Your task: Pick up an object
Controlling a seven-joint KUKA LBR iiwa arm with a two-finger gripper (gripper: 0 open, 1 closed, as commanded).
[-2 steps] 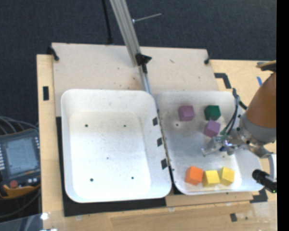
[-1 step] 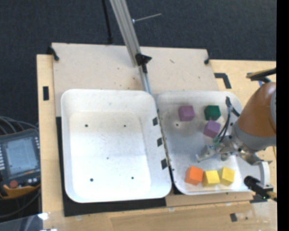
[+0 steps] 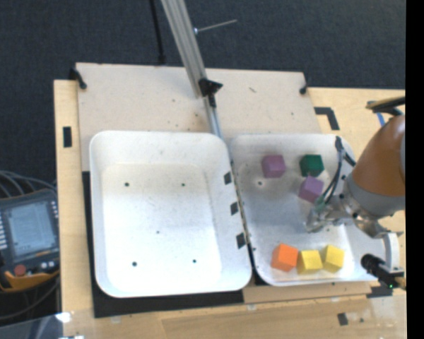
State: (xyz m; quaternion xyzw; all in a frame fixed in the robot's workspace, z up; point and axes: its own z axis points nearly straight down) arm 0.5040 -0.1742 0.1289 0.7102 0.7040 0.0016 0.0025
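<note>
Lying along the near edge of the right bin [image 3: 265,274] are three cubes in a row: an orange cube [image 3: 285,257], a yellow cube [image 3: 310,260] touching it, and a second yellow cube [image 3: 333,257]. Just behind them the tool [image 3: 316,221] hangs low over the bin floor, but it is small and blurred, so I cannot tell its state. A purple cube [image 3: 311,188] sits just beyond the tool. Farther back stand another purple cube [image 3: 273,165] and a green cube [image 3: 311,164]. The arm [image 3: 380,175] is cut off at the right. The left bin [image 3: 99,189] lies beside it on the surface [image 3: 67,189].
</note>
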